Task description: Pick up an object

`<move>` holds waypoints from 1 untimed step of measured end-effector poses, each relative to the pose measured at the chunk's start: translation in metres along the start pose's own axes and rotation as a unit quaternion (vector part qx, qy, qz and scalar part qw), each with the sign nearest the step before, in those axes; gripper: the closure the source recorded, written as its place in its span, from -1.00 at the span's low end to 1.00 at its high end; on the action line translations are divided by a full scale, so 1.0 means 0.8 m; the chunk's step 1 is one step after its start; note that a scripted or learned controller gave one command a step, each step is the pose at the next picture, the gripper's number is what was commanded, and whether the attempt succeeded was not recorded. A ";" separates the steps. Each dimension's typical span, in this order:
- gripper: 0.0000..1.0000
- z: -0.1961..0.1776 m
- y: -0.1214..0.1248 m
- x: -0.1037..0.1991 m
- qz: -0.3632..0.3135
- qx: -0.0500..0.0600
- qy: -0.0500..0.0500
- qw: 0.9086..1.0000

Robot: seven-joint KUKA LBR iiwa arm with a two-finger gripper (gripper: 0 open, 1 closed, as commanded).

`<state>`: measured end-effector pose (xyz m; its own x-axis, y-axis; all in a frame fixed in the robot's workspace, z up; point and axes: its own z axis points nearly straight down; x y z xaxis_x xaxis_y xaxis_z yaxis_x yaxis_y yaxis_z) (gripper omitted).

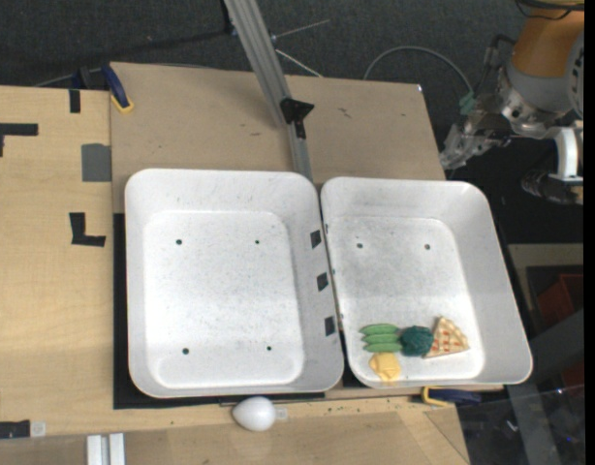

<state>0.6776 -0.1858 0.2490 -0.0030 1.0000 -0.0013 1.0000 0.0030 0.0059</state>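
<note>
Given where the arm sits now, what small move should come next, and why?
Probably swing the hand down-left toward the right bin's near corner. The green pea pod, broccoli piece, waffle slice and yellow piece cluster there, while the hand hangs outside the bin's far edge.

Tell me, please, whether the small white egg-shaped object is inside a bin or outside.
Outside. The small white egg-shaped object lies on the bench in front of the left white bin, just past its near rim.
</note>
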 end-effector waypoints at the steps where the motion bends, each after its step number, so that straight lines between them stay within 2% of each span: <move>1: 1.00 0.006 -0.020 0.076 -0.002 0.004 0.002 1.000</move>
<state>0.6610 -0.1254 0.2439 -0.0061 1.0000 0.0017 1.0000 0.0061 -0.0021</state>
